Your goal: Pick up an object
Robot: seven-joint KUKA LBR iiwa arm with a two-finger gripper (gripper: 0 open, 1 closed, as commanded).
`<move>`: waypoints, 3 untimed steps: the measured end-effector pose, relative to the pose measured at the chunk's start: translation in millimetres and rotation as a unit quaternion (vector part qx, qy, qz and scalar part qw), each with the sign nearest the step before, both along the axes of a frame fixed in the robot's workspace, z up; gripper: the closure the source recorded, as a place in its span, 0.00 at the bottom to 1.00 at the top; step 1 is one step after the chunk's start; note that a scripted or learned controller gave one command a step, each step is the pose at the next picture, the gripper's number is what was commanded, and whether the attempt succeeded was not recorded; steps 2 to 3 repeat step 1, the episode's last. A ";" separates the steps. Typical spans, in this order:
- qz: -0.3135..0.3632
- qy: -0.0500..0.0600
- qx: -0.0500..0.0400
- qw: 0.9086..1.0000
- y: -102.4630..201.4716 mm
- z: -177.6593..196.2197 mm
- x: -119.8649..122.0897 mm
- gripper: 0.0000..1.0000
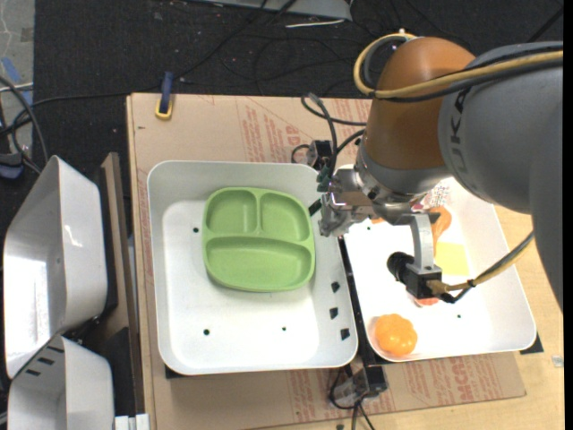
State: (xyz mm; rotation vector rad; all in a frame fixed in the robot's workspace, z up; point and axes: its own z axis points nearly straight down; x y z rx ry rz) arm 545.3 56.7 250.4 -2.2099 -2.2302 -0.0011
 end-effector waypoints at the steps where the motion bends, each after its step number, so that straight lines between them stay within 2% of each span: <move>1: -0.001 0.001 -0.001 1.000 42.8 -11.4 -9.8 1.00; 3: -0.001 0.001 -0.001 1.000 42.8 -11.4 -9.8 1.00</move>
